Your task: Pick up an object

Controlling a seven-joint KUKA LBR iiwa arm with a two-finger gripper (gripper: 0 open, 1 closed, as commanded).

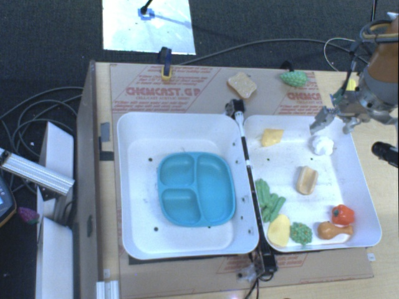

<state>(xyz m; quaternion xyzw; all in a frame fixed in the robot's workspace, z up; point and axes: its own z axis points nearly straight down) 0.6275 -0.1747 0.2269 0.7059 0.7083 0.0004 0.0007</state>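
My gripper (333, 123) hangs over the far right corner of the right bin (365, 185), its two fingers (318, 122) spread open with nothing between them. Just below it lies a white lump (322, 145). A yellow wedge (271, 137) rests to its left and a tan bread roll (305, 180) mid-bin. At the near end sit green beans (269, 199), a pale yellow piece (279, 230), a broccoli floret (301, 232), a red tomato (342, 214) and an orange squash (330, 230).
The left bin (140, 167) holds a blue divided plate (195, 189). Behind the bins, on the cardboard, lie a bread slice (242, 85) and a green knobbly item (294, 78). Cables run along the back, and a black part (385, 152) juts in at the right.
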